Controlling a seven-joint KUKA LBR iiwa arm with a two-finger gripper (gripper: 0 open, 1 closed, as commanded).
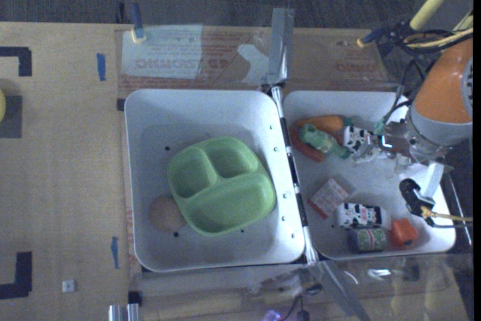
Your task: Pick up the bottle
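Bench (60, 184): tan surface with black corner marks and small blue tape pieces near its left edge; two shallow white bins sit side by side on it, touching along their inner walls.
Left bin (143, 113): holds two things, both toward its near half.
Brown ball (165, 214): near the left bin's near-left corner, touching the green tray and partly tucked under its rim.
Green tray (222, 184): three compartments, lying flat and turned at an angle in the middle of the left bin.
Right bin (391, 105): holds the smaller objects, spread from its far-left corner to its near edge.
Bottle (323, 140): green, lying on its side in the far-left part of the right bin, slanted, resting against an orange object.
Orange object (325, 122): just behind the bottle, toward the far wall.
Red and white packet (328, 197): flat on the bin floor, near the middle-left.
Black and white carton (358, 215): lying down near the near edge, just above a green can.
Green can (368, 239): on its side by the near wall.
Orange block (404, 231): just right of the can, near the near-right corner.
Gripper (370, 146): at the right bin's far middle, just right of the bottle, beside a small black and white item; whether it is spread or pressed together, I cannot tell.
Arm (443, 98): grey with an orange band, reaching in over the right bin's right edge.
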